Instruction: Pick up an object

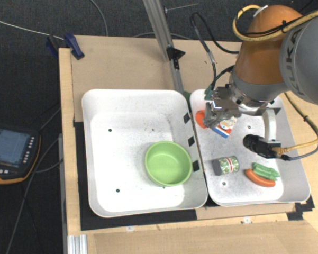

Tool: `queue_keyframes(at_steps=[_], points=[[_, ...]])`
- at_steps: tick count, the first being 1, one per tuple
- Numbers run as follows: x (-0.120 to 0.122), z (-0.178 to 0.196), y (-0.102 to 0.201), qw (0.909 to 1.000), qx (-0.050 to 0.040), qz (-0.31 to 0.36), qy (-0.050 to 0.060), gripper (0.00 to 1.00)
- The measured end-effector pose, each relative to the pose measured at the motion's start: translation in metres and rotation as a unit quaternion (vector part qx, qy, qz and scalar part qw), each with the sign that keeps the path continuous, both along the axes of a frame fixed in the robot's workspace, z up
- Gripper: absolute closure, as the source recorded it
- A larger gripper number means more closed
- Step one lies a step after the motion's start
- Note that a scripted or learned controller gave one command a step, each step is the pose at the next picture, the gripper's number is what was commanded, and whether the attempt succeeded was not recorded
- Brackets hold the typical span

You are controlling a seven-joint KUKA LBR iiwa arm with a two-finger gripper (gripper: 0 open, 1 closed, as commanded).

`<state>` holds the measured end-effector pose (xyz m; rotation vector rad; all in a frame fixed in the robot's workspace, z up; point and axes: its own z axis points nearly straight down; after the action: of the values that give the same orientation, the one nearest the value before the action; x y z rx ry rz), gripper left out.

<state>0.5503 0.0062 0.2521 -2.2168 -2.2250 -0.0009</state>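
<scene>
My gripper [218, 111] hangs low over the upper left part of the right bin [291, 179]. Directly beneath and just right of it lies a white packet with red and blue stripes [225, 128], partly covered by the gripper. An orange round thing [200, 119] peeks out at the gripper's left side, by the bin wall. Nearer the front lie a small can with a green and red label [226, 165] and an orange carrot-like toy with a green top [262, 175]. Whether anything sits in the gripper is hidden by the wrist.
The left bin [111, 120] holds a green bowl [168, 163] near its front right corner. A metal pole [164, 33] rises behind the bins. The dividing walls between the bins run just left of the gripper.
</scene>
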Motion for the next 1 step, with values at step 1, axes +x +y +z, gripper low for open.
queue_keyframes(at_steps=[1], points=[[0.0211,-0.0159,0.0450,1.0000,-0.0002,0.000,0.000,1.00]])
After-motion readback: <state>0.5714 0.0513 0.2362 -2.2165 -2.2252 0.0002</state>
